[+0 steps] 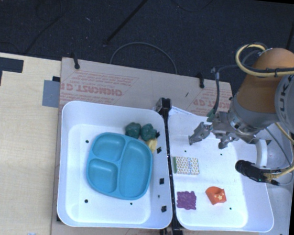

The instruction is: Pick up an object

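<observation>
Patterned block [186, 165] lies in right bin [262, 219], near purple object [186, 200] and orange object [215, 195]. Gripper [211, 138] above it, jaws spread apart, grasping nothing.

Tray [119, 165] in L bin [69, 195]; box [186, 165] in R bin [254, 216]

right bin [262, 217]: patterned box [186, 165], purple piece [186, 200] and orange piece [215, 195] lying apart, bare floor showing between them.
left bin [65, 184]: blue divided plate [119, 165] taking up the middle; green lumps [140, 131] sitting near the divider [166, 158].
</observation>
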Robot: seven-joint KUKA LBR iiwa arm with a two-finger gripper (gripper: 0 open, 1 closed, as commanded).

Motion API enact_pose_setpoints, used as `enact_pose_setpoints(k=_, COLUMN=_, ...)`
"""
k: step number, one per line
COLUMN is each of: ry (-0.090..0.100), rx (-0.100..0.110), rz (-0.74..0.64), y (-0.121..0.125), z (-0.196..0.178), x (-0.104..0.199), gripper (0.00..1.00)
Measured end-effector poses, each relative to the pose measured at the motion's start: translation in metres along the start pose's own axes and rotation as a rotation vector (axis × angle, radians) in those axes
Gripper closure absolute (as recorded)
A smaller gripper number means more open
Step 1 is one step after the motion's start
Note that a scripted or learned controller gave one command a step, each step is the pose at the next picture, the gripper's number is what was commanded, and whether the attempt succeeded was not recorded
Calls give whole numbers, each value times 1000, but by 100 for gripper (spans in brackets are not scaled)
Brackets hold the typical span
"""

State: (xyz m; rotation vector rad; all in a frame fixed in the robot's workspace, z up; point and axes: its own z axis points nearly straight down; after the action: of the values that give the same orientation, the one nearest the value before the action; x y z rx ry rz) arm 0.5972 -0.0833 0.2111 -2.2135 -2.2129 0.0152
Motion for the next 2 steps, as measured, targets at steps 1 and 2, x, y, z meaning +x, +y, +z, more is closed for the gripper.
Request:
enact_pose_setpoints(k=1, ry=-1, rx=-14, rz=-1, y=3, z=-8, x=0, gripper=0)
enact_pose_setpoints(k=2, ry=-1, rx=-7, rz=-1, y=0, z=37, x=-1, gripper=0)
